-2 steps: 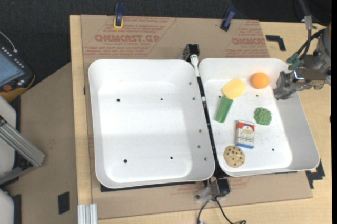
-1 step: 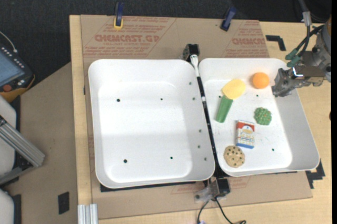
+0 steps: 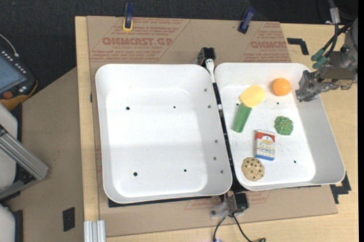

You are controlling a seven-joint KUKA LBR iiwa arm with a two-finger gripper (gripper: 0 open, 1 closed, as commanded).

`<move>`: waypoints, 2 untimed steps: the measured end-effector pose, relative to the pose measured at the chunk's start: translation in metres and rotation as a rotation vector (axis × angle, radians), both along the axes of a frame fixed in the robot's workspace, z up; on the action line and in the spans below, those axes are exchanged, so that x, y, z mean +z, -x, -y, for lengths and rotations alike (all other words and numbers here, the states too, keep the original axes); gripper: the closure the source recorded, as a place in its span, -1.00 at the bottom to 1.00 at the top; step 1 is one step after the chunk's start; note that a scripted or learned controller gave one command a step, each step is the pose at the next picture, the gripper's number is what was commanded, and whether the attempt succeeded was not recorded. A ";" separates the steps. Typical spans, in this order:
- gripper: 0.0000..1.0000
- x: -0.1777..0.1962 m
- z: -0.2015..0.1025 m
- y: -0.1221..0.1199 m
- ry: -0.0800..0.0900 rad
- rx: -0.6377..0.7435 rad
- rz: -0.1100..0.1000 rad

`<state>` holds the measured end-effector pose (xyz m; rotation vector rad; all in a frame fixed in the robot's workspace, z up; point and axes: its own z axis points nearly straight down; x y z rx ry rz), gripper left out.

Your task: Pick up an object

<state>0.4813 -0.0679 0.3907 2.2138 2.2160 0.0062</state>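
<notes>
The right bin [image 3: 324, 138] holds several small items: an orange ball [image 3: 280, 87], a yellow piece [image 3: 252, 95], a green cylinder [image 3: 242, 117], a green broccoli-like lump [image 3: 284, 125], a small red, white and blue box [image 3: 265, 144] and a cookie [image 3: 253, 168]. My gripper [image 3: 307, 90] hangs over the bin's far right edge, just right of the orange ball. Nothing shows between its fingers.
The left bin [image 3: 114, 133] lies beside the right one on a cardboard sheet [image 3: 170, 36]. A black clip [image 3: 205, 56] sits at the top of the divider between the bins. Cables hang near the arm at the upper right.
</notes>
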 end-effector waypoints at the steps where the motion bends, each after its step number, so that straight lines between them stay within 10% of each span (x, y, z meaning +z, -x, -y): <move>1: 1.00 0.010 0.000 -0.001 0.001 0.000 0.003; 2: 1.00 0.021 0.000 -0.001 0.003 0.001 0.005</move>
